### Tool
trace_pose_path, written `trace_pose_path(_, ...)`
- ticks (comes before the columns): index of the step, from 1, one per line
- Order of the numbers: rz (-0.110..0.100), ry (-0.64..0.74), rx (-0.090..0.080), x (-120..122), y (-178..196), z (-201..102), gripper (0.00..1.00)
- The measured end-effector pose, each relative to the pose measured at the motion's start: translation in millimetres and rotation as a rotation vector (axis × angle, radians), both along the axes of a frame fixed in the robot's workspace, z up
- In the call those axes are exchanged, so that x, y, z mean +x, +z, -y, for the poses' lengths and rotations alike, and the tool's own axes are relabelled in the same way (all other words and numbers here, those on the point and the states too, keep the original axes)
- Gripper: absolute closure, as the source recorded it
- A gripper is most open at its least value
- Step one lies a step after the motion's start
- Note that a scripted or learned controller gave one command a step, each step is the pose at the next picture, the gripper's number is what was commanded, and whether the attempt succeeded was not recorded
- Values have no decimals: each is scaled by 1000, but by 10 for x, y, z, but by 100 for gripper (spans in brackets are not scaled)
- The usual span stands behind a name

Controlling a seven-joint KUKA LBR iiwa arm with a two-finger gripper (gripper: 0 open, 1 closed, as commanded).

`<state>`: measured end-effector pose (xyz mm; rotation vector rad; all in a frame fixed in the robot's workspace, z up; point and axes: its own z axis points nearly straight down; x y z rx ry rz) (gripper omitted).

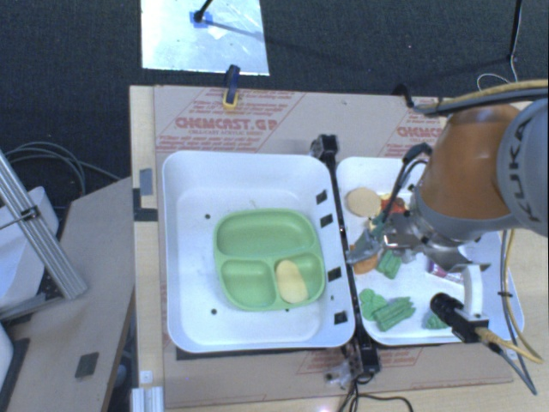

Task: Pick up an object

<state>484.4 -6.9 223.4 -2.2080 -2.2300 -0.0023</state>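
The gripper (371, 245) is low in the right bin (356, 172) near its left wall among toys (388, 309); reaching step, I judge; finger state I cannot tell; next needs a sure close.

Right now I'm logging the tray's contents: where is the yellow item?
In the camera view, the yellow item lies in the lower right compartment of the green divided tray, which sits in the left white bin.

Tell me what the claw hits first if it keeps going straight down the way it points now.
Probably the orange piece right under the claw in the right bin, with a green piece just beside it. Depth is hard to judge from this slanted view, so the bin floor could come first.
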Motion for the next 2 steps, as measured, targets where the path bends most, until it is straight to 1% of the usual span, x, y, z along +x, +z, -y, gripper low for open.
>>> trace_pose_path(1,3,1,-3,21,5,-874,0)
trace_pose_path(2,1,-13,-5,398,-413,-374,0)
